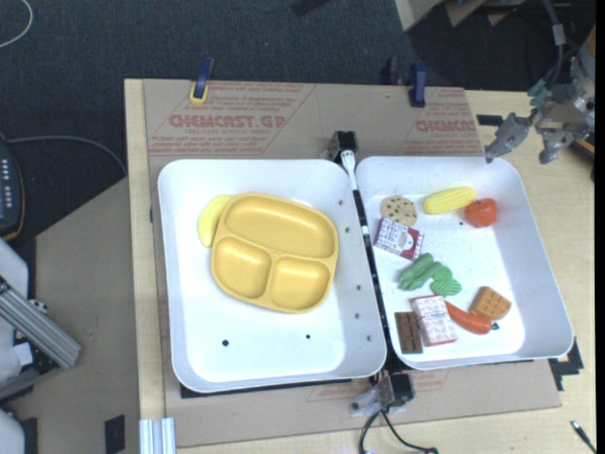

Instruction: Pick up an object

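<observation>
1. Dark carpet surrounds your bench, where a printed cardboard sheet (284, 112) lies under two shallow white bins.
2. Your candidates sit in the right-hand white bin (544, 253), centre-right of the frame: a yellow toy corn cob (449, 199) touching a red toy tomato (481, 213) near the top, a round speckled cookie (399, 208) above a small red-and-white packet (398, 238), a green leafy piece (428, 274) in the middle, and lower down a brown waffle (490, 303), an orange carrot (468, 319), a second printed carton (434, 320) and a chocolate bar (407, 332).
3. Left of them, the left-hand white bin (189, 329) holds a yellow three-compartment plastic plate (274, 251) over a yellow banana (211, 218).
4. Your two-finger gripper (520, 138) hangs at the upper right, above the bin's far corner, fingers spread apart and holding nothing.
5. Watch the crowding: the lower items touch or overlap, so a descent there could pinch two or knock one aside. The rounded tomato and corn may squirt out of a closing grasp.
</observation>
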